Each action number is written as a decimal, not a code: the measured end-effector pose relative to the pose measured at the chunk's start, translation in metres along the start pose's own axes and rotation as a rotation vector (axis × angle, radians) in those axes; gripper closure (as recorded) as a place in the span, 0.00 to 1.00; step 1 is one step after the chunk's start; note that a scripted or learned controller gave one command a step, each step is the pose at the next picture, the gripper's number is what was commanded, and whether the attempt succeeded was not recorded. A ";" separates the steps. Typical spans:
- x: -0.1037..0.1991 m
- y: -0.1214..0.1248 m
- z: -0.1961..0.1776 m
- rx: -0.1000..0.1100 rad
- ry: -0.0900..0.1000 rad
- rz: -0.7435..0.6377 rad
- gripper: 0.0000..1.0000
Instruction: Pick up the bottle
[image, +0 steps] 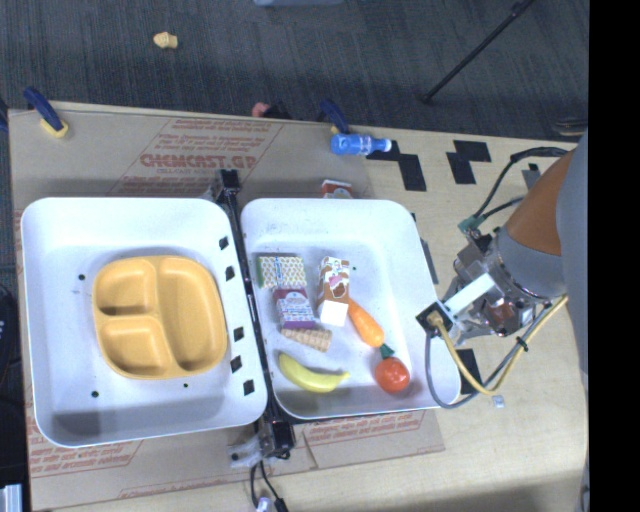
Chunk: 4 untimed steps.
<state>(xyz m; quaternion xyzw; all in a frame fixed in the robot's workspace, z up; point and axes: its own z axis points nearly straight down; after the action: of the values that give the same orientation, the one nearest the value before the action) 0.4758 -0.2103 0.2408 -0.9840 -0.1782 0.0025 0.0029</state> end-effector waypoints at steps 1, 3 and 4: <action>0.000 0.000 0.002 -0.002 0.001 0.149 1.00; 0.000 0.000 0.002 0.000 0.000 0.150 1.00; 0.000 0.001 -0.028 -0.002 0.002 0.126 1.00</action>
<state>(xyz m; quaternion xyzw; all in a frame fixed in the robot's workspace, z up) 0.4764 -0.2108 0.2683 -0.9932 -0.1160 0.0013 0.0019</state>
